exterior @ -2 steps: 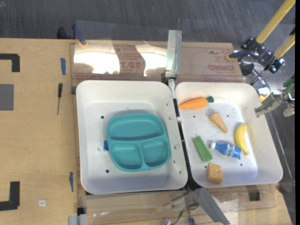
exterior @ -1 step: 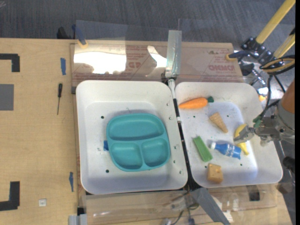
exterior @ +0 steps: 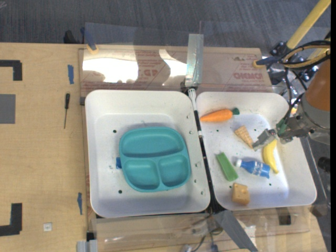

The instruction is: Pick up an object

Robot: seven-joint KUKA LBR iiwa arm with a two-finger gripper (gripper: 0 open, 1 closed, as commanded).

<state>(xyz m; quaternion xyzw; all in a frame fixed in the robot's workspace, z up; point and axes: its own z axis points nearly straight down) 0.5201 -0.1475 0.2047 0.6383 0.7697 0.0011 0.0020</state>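
Hanging low over the right bin, the gripper sits between the waffle cone and the banana, its grey fingers slanting down toward the left. Whether they are spread or closed cannot be told from this angle, and nothing is visibly caught between them. The banana lies just below and to the right of the tip, nearly touching, its long axis running roughly up and down the bin with a slight curve; it looks like the likeliest pick. The cone is just beside the tip on the left. Farther out lie a blue tube, a green block, a tan cube and a carrot. The left bin holds a teal divided plate.
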